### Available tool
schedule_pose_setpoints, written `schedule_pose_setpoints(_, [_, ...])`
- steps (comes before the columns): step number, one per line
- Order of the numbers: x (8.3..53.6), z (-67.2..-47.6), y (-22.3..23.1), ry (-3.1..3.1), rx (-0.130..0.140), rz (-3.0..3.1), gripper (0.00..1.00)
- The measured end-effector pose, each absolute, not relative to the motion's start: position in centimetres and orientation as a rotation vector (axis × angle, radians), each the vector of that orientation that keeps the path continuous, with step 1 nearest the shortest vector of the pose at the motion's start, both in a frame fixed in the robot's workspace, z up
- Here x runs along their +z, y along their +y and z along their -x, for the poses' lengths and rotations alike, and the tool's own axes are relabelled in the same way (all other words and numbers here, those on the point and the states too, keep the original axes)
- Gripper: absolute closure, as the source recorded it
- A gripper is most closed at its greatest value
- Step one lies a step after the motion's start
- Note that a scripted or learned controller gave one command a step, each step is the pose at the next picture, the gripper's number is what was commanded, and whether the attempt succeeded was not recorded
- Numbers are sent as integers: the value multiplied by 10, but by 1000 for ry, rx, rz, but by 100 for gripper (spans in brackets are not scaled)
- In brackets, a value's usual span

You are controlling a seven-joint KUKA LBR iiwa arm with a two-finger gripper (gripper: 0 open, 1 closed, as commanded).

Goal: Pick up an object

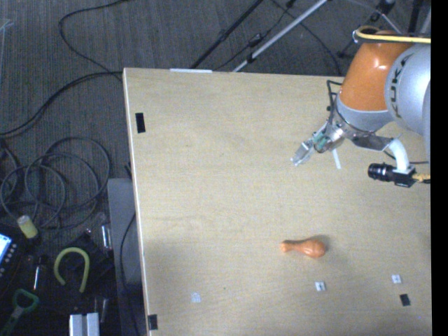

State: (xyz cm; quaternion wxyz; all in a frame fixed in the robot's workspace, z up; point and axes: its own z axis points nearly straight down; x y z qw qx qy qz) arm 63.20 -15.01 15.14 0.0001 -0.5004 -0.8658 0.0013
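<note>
A small orange gourd-shaped object (305, 247) lies on the tan bench top (224, 187), in the lower right part. My gripper (318, 158) hangs under the orange wrist band (371, 75) at the right, well above and behind the object. Its two pale fingers (302, 155) are spread apart, open, with nothing between them. A wide strip of bare bench separates the gripper from the orange object.
Small tags (320, 285) and black marks (140, 122) dot the bench top. Its left edge (133, 201) drops to a floor with coiled cables (56, 180) and tools. Tripod legs (301, 16) cross the floor behind the bench. A black cylinder (386, 172) sticks out beside the wrist.
</note>
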Motion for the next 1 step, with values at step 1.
schedule_pose_setpoints(1, [175,-668,-118,-2713,0,1587,100])
